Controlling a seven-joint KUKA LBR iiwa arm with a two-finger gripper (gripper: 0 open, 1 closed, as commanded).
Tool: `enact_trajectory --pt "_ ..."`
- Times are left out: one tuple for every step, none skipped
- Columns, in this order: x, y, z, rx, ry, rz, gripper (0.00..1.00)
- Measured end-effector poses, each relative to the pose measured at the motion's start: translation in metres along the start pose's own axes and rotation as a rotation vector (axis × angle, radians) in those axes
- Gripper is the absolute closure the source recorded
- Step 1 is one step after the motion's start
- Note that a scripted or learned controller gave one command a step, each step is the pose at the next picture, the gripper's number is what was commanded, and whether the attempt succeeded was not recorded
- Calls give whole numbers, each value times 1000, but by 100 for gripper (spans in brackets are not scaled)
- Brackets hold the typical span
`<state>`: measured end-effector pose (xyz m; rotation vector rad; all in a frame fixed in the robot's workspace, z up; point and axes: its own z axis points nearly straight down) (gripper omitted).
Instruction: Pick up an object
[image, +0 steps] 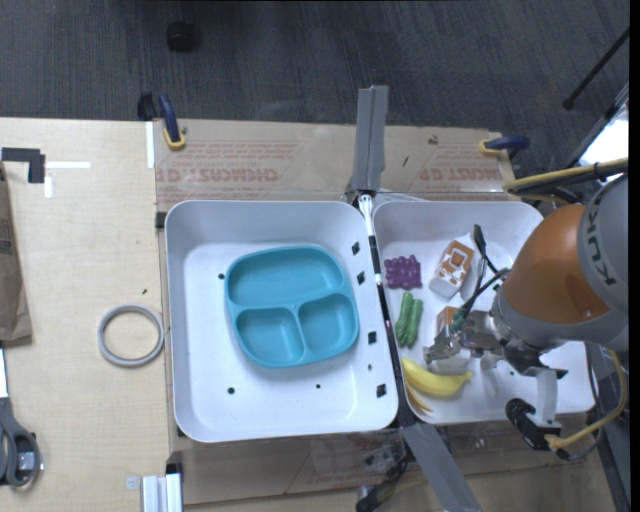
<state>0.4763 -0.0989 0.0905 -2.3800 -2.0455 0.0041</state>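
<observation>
The robot's grey arm (575, 275), orange-banded above the wrist, looms over the right bin (520, 212) as its gripper (447, 347) hangs low above the bin floor, just over the upper end of a yellow banana (437, 381). Whether the gripper is spread or closed cannot be told from this angle, and nothing is seen clamped in it. Just left of the gripper lies a green pod-like vegetable (408, 318), with a bunch of purple grapes (403, 270) above it and a small orange-and-white carton (453, 266) beside those. Across the divider, the left bin (195, 320) holds a turquoise three-compartment tray (291, 305). A grey tape ring (130, 334) rests on the bench to the left
</observation>
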Motion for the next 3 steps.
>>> enact_trajectory --pt "2 38 -1 -2 0 -117 0" --pt "1 38 -10 0 0 -111 100" --pt "78 8 -115 -2 -2 -148 100"
